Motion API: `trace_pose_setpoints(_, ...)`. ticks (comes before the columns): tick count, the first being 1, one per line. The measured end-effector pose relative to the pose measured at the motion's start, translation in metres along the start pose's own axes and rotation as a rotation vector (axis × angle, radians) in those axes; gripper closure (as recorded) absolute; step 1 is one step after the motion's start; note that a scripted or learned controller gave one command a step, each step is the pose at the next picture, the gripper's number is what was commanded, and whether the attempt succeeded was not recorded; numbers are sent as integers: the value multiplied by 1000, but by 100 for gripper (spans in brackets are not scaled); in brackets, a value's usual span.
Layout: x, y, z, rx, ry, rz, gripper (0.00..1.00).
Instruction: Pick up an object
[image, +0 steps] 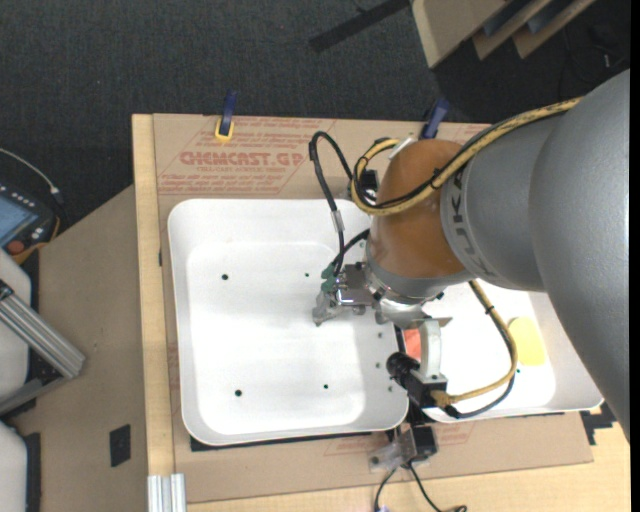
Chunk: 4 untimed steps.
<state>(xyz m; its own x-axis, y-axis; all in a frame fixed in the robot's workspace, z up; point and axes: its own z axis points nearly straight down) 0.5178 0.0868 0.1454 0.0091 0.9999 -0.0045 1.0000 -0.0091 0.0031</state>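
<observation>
**Gripper** (332, 298): metal, grey, angular. It hangs over the right-hand edge of the left bin (200, 300), close to the ridge where the two bins meet. Whether it is parted or closed cannot be told from this slant, and nothing is seen held in it. A small green speck (328, 272) sits at its 12 o'clock; this may be part of the tool or a loose item, undetermined.

**Wrist and arm** (560, 190): a glossy orange band at 2 o'clock of the gripper, then a smooth grey matte casing. Black and yellow cables loop around it.

**Pickable items:**
- Red object (408, 342): at 4 o'clock of the gripper, in the right bin (560, 395), and partly hidden by the wrist.
- Yellow object (527, 341): a soft-cornered block, farther out at 4 o'clock in the same bin.

**Bins:** white, shallow, smooth moulded plastic with rounded corners.

**Step, as judged:** approach and descent, with no grasp confirmed. The next move calls for settling over a definite item, likely the red one nearby, before closing.
</observation>
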Motion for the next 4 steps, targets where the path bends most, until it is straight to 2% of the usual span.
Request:
trace_pose_setpoints(1,-38,-38,-77,-2,4,-4,0)
trace_pose_setpoints(2,-171,-39,-37,8,-1,6,0)
trace_pose_setpoints(3,-184,0,65,3,4,-6,0)
trace_pose_setpoints(4,-183,-1,51,1,4,-6,100)
